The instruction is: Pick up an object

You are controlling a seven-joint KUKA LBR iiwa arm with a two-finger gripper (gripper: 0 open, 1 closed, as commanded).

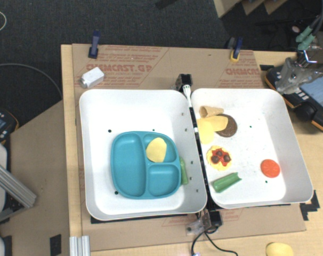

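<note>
Two white bins side by side on a brown cardboard sheet [151, 63], touching along the middle seam.

In the left bin [92, 143]: a blue divided plate [129, 167], set toward the near right corner. On the plate, a yellow oval piece [156, 150] in the far right compartment. Wedged between the plate's right rim and the bin wall, a thin green strip [183, 170].

In the right bin [295, 143], all things to pick, crowded on its left half: a tan cone [209, 111] farthest back, touching a pale yellow slab [210, 126] just in front of it; a brown disc [231, 128] partly under that slab's right side; nearer, a small flat round with red bits [220, 157]; nearest, a green pod [225, 182] lying at a slant. Apart from these, toward the right wall, an orange-red round [270, 168].

Open floor across the right bin's far right and middle; open floor along the left bin's far and left sides.

Beyond the right bin's far right corner, off the bin and well apart from every item: the grey claw [295, 76]. Cannot tell how far open, too small and cluttered; nothing seen held in it.

On the sheet's far edge, a blue clamp [94, 44] and a yellow clamp [235, 49]; near the left bin's far left corner, a small white block [92, 77].
</note>
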